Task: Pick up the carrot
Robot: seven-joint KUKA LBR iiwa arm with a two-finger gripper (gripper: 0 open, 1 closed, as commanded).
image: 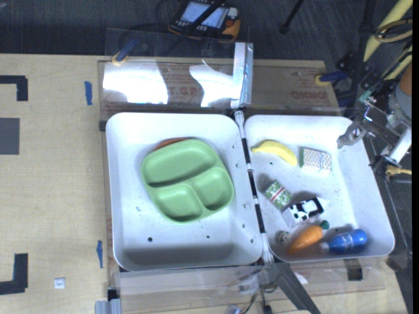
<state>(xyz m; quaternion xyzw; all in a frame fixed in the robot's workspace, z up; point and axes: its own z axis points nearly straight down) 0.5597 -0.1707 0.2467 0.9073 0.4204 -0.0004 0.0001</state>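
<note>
My claw point(350, 136) sits at the right rim of the right bin point(366, 201), up near its far corner. It is small and partly lost against the arm hardware behind it; I cannot tell how it is set. Nothing shows in it. Most of my arm is cut off by the frame's right edge.

Hard to read: a sliver of red-orange point(171, 140) peeks from under the far edge of the green tray, too little to name. The far counter point(52, 142) strip behind the bins is washed out by glare on a clear sheet point(170, 77). A handheld device with a lit screen point(203, 18) lies beyond it, on the dark floor.

Left bin point(124, 195): one green divided tray point(188, 179), three compartments, lying askew near the middle.

Right bin: a banana point(275, 151) near the far left, a small patterned packet point(315, 159) just right of it. Lower down, a small green-and-white carton point(278, 194), then a black-and-white cow-patterned item point(306, 209) close beside it. The carrot point(306, 238) lies at the near wall, toward the left corner, tilted, its green end toward a blue bottle point(347, 241) lying just to its right. The carrot is well apart from my claw, across the bin.
</note>
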